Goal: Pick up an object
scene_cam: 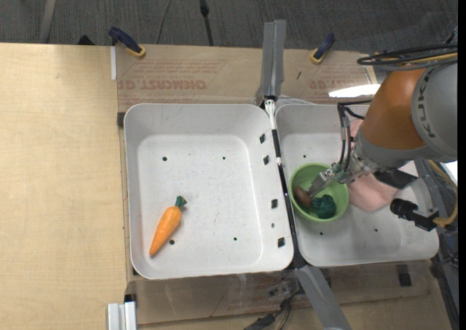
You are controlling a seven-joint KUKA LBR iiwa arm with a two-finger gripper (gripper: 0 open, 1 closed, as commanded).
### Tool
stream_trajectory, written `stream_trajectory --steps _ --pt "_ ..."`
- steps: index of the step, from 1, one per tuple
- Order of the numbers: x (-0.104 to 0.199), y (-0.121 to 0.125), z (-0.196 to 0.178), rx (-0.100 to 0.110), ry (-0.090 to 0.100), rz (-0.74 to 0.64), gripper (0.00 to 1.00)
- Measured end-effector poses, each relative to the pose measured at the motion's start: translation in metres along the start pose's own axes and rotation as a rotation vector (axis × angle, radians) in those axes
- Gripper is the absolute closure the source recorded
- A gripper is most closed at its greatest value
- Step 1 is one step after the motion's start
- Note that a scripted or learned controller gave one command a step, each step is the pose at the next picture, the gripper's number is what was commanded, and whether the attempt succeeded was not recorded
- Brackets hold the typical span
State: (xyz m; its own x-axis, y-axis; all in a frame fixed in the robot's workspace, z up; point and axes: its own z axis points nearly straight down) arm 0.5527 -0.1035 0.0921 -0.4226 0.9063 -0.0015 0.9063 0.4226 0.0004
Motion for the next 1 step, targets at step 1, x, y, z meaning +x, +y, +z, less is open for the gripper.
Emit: stream_trajectory --steps 1 --pt "-0.0305 0.0742 0.0006 0.001 0.000 -0.045 0.00"
